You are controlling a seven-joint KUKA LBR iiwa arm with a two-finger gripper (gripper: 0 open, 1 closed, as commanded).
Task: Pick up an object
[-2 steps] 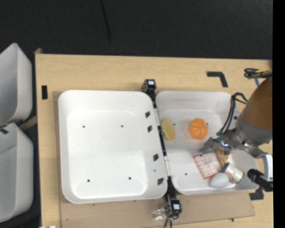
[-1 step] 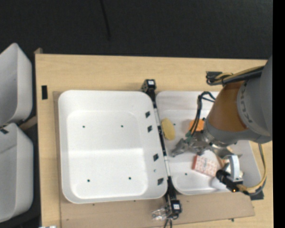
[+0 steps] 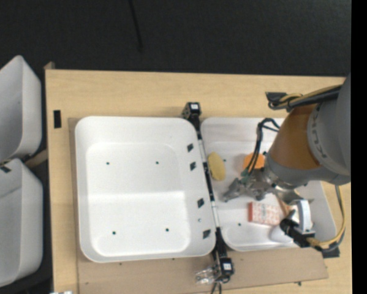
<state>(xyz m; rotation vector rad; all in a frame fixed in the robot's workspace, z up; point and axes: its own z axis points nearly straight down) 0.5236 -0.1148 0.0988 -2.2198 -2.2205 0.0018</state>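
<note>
Obs., standing at the bench (image 3: 122,94). All positions are given against the right bin (image 3: 232,130).

Arm (image 3: 299,146): it reaches in over the right bin from that bin's right side, and its grey body and orange band cover most of the bin's right half. The gripper (image 3: 234,190) sits low over the bin floor, left of the bin's centre and close to its left wall. From here I cannot tell whether it is released or clenched. The tip is a blurred grey mass, and I see nothing clearly held in it.

Contents of the right bin:
- Tan lump (image 3: 217,165): oblong and pale yellow-brown. It lies just inside the bin's left wall, about halfway along it. It is just up-view of the gripper and near it. Whether they touch is not resolvable.
- Orange piece (image 3: 252,162): small, near the bin's centre, partly hidden by the wrist. Its shape is not clear.
- Red-and-white packet (image 3: 264,213): flat and roughly square, with a fine pattern. It is on the floor toward the bin's lower edge, right of the gripper and apart from it.

All three candidate objects rest on the bin floor.

Left bin (image 3: 134,188): it butts against the right bin's left wall. A black clamp (image 3: 191,109) sits at the upper end of that shared seam.
</note>
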